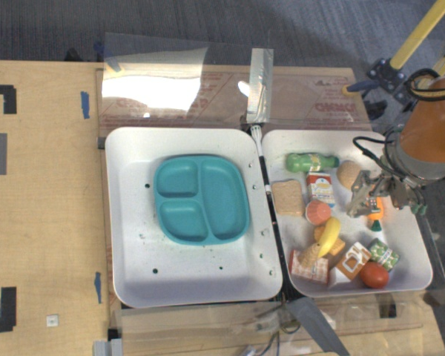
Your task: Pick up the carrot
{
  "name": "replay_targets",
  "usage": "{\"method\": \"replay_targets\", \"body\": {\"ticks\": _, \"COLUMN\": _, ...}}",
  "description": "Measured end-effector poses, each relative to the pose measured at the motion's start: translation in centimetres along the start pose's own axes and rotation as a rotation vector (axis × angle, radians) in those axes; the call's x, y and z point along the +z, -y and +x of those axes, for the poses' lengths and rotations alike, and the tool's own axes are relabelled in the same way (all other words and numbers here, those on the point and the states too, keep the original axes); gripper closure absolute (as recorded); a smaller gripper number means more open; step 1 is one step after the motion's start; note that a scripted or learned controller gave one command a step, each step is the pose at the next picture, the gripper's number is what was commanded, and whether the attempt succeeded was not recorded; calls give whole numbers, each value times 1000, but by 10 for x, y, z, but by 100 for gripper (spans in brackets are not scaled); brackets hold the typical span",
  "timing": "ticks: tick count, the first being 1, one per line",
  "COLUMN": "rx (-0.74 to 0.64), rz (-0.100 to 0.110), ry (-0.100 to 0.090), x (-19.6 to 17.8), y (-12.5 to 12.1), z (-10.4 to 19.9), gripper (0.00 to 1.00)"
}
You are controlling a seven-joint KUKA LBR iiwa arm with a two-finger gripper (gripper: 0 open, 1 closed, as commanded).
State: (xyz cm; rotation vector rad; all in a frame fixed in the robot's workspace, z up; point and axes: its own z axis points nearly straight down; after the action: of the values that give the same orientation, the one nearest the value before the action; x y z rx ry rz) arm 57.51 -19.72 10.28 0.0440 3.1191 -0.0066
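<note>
The carrot is a small orange piece with a green tip, at the right side of the right bin. My gripper hangs straight over it from the arm's orange-banded wrist. Its metal fingers close around the carrot's upper end, and the orange body shows between and just below the fingertips.
The right bin also holds a green bottle, a beige round item, a red-white carton, a cracker-like slab, a banana, a tomato and small boxes. A teal divided plate lies in the left bin.
</note>
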Motion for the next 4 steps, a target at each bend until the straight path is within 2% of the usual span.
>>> {"method": "replay_targets", "body": {"ticks": 1, "rx": -165, "rz": -1, "ry": -5, "x": -108, "y": 3, "z": -27, "gripper": 100}}
{"method": "replay_targets", "body": {"ticks": 2, "rx": -231, "rz": -4, "ry": -11, "x": 5, "y": 1, "z": 39, "gripper": 100}}
{"method": "replay_targets", "body": {"ticks": 3, "rx": -232, "rz": -6, "ry": -14, "x": 7, "y": 0, "z": 40, "gripper": 0}}
{"method": "replay_targets", "body": {"ticks": 4, "rx": -194, "rz": -3, "ry": -9, "x": 12, "y": -38, "z": 43, "gripper": 0}}
